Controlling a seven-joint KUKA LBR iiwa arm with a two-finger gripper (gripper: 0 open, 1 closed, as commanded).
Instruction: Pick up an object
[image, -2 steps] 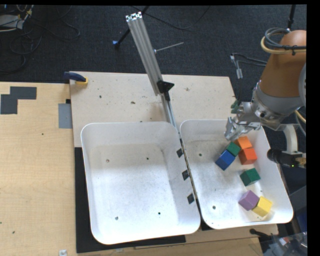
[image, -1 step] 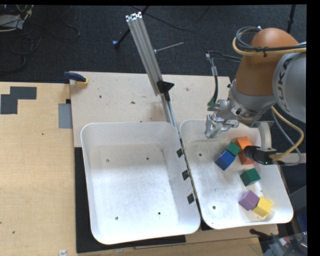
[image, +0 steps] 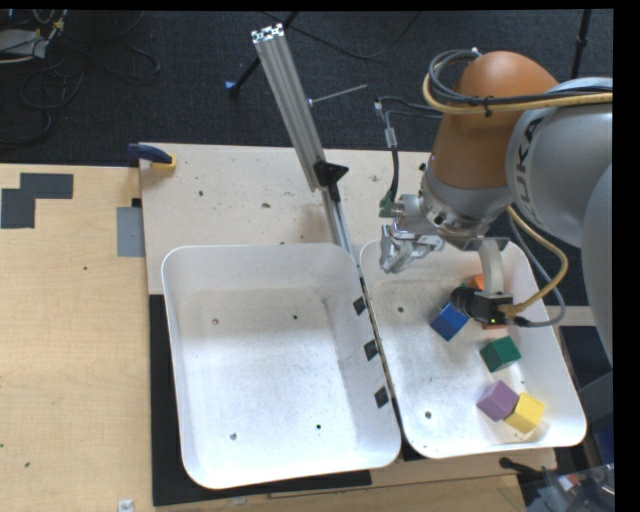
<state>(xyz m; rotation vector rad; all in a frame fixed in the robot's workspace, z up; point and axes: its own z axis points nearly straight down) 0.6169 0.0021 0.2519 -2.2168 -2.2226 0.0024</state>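
While scanning left to right: left bin (image: 200, 300) showing bare white floor. Gripper (image: 397, 250) hanging over right bin (image: 420, 420) near far-left corner, nothing visible between fingers; opening width impossible to judge. Sitting further right on bin floor: blue cube (image: 449, 322), green cube (image: 499, 354), purple cube (image: 497, 400), yellow cube (image: 526, 414), orange piece (image: 489, 270) partly hidden. Pick looking not yet done; choosing 1 object, descending, closing, lifting remaining.
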